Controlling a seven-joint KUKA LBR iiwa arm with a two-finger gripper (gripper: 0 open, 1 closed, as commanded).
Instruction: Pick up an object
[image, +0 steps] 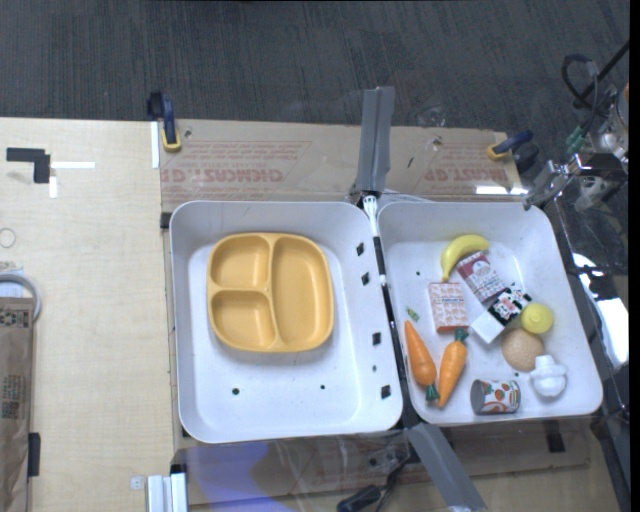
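Yellow moulded three-section plate (270, 293) in left bin (190, 330); hand (585, 150) perhaps top right, grip unclear

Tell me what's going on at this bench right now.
A robot arm sits at the far right edge, not yet over anything. The right bin holds toy food: a banana, two carrots, a lemon, a can and small boxes. The left bin holds a yellow divided plate. Nothing has been picked up.

The left bin (190, 330) holds a yellow plate (270, 292) with three compartments. A grey divider (374, 140) stands between the bins at the far side. Two clamps (165, 125) (508, 147) sit on the cardboard (270, 160) behind. The table (80, 300) is pale wood.
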